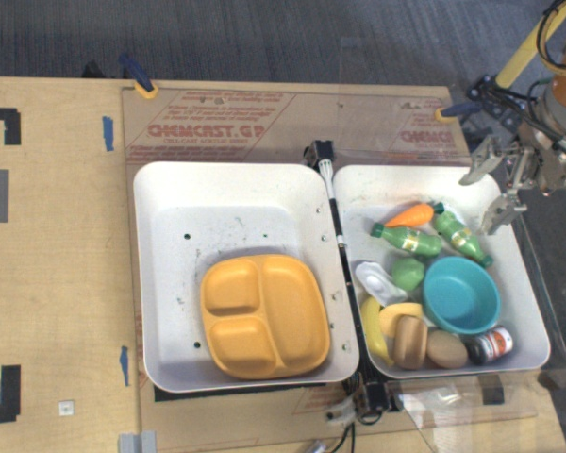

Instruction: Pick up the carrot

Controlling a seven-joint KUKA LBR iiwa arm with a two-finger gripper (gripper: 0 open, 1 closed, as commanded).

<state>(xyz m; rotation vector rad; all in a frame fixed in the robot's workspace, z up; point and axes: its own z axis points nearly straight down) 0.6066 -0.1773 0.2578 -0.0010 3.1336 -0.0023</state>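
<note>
Carrot (408, 216) lies near the back of the right bin (533, 295), beside two green bottles (410, 242). Tool (491, 196) hovers over that bin's back right corner, fingers apart, gripping nothing, apart from the carrot. Teal bowl (461, 296), banana (374, 327) and can (491, 345) fill the bin's front. Left bin (170, 206) carries a yellow divided plate (262, 315).

Both white bins (170, 253) look like smooth, faintly scuffed plastic, the yellow divided plate (262, 315) matt plastic, the teal bowl (462, 295) glossy, the bench (57, 281) dull brown board.
</note>
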